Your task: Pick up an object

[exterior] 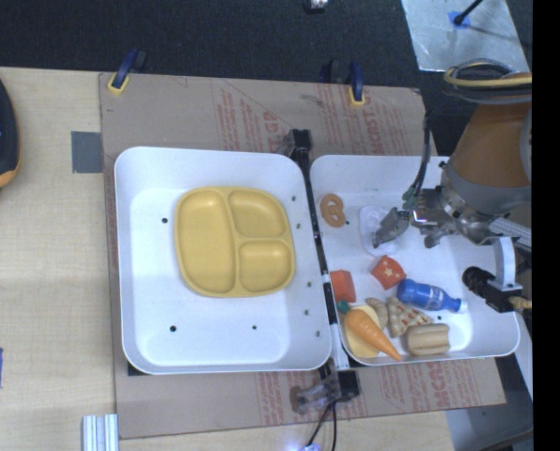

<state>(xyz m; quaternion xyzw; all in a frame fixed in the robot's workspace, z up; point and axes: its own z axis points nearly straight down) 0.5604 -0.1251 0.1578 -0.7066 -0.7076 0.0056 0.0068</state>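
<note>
A yellow tray (233, 241) with three parts is seen in the left bin (148, 341). The jaws of the gripper (407, 228) are spread open over the right bin (491, 341), gripping nothing. A blue bottle (427, 297), orange carrot (369, 333) and red block (387, 271) are seen below.

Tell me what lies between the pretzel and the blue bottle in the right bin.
In the camera view, a small red block lies between the pretzel and the blue bottle, on the white bin floor.

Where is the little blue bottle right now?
The blue bottle lies on its side in the right bin, near its lower right corner, just right of the red block and above the hot dog bun.
</note>
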